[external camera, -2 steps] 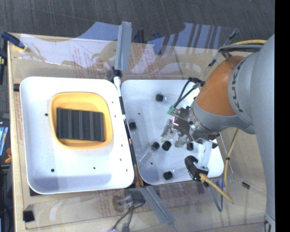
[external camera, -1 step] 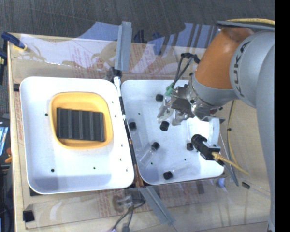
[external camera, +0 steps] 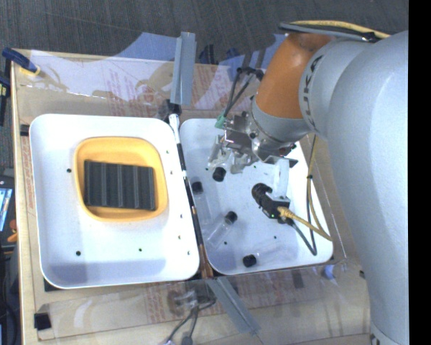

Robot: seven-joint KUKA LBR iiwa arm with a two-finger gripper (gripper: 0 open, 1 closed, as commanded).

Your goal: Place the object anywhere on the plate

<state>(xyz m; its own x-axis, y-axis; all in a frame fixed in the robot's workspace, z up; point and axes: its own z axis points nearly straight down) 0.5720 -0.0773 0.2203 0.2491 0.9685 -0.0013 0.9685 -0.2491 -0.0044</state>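
On the bench [external camera: 93,85], the left white bin [external camera: 54,228] holds a yellow plate [external camera: 118,149] sitting toward its 12 o'clock half, and a dark ribbed block [external camera: 121,185] lies on the plate's middle, its grooves running from 12 to 6 o'clock. A grey bar [external camera: 182,67] stands at 12 o'clock of the seam between the two bins. The right white bin [external camera: 233,246] carries several small dark bits: one [external camera: 196,187] just beside its 9 o'clock wall, one [external camera: 230,217] near its middle, and one [external camera: 249,260] close to its 6 o'clock rim. The arm [external camera: 359,157], grey with an orange band [external camera: 291,77], comes in from 3 o'clock and hangs over the 12 o'clock part of the right bin. The pincer [external camera: 233,153] points down there, metal parts showing below the wrist; I cannot tell how it is set, nor whether anything sits in it. A dark knob [external camera: 218,172] lies just at 7 o'clock of it. A black connector with a yellow cable [external camera: 273,205] trails toward 4 o'clock
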